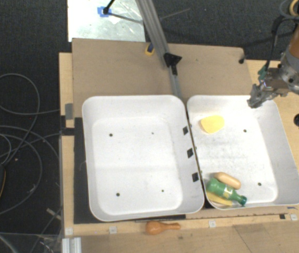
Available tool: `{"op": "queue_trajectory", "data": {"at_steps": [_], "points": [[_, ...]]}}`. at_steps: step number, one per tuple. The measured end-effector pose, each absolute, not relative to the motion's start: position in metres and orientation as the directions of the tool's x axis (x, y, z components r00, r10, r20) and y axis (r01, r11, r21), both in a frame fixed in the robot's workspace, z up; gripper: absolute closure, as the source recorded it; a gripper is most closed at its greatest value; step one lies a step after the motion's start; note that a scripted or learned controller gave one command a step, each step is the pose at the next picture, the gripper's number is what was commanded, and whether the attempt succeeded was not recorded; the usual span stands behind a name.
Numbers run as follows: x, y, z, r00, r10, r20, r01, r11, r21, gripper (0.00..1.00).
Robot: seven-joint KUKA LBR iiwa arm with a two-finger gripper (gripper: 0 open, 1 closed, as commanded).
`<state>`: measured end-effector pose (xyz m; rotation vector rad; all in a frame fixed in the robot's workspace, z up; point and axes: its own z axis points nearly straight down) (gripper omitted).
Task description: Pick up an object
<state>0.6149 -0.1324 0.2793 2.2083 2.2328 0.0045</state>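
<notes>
Waiting on the grab, nothing's picked up yet.
Your gripper (256, 100) hangs upper right, can't tell how open it is; chip (211, 124), bottle (226, 192) untouched.

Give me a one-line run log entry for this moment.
tool: over right white bin far corner, holding nothing | flat yellow piece: far end | green plastic bottle, tan roll: near-left corner

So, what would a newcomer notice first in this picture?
Probably the grey arm with its gripper hanging over the far right corner of the right bin. Next, the colours in that bin: a yellow piece near its far left, and a green bottle beside a tan roll in its near left corner.
</notes>
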Motion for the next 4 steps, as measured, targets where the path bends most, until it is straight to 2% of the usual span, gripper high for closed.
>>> {"op": "queue_trajectory", "data": {"at_steps": [1,4], "points": [[0.616,-0.082,0.264,-0.010,1.000,0.002,1.000,0.010,0.001,1.00],[0.585,0.063,0.246,-0.010,1.000,0.002,1.000,0.010,0.000,1.00]]}}
